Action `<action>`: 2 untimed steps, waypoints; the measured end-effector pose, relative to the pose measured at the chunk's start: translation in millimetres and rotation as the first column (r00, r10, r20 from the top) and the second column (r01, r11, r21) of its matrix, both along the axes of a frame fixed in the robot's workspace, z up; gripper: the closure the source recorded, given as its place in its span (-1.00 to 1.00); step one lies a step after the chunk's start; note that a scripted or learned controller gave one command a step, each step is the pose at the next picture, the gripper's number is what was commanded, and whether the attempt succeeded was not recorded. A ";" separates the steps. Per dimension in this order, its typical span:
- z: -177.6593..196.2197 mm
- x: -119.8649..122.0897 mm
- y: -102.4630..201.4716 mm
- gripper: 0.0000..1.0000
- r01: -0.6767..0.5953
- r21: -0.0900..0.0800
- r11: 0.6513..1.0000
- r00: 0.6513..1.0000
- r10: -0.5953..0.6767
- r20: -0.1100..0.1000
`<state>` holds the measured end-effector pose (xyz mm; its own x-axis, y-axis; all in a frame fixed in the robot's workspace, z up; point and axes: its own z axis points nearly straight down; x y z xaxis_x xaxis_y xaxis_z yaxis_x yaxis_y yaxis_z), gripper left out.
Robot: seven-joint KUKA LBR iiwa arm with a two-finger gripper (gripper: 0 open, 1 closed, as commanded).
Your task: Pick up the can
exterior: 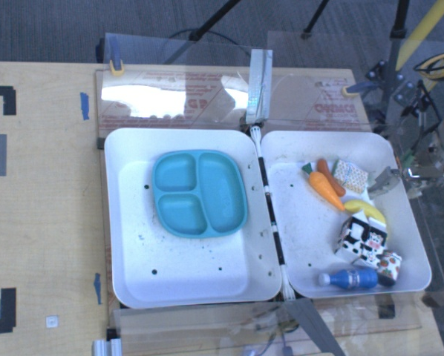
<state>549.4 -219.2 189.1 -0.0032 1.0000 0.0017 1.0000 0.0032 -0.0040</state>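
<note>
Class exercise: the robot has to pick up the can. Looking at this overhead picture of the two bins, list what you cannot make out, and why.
- The can: no item in the right bin is clearly one; the pile is small and overlapping.
- The black-and-white carton covers part of the yellow item behind it.
- The gripper: too blurred at the right bin's rim to read.
- The blue bottle: label too small.

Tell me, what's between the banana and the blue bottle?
A black-and-white patterned object sits between the banana and the blue bottle, in the camera view.
</note>
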 end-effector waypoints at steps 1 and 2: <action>91.5 -69.1 59.1 -1.00 -0.185 -0.001 0.983 0.983 0.185 0.003; 225.3 -68.4 101.0 -1.00 -0.620 -0.004 0.785 0.785 0.620 0.005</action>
<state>481.0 -118.2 414.5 -0.6221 0.7830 -0.0025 0.7830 0.6221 0.0005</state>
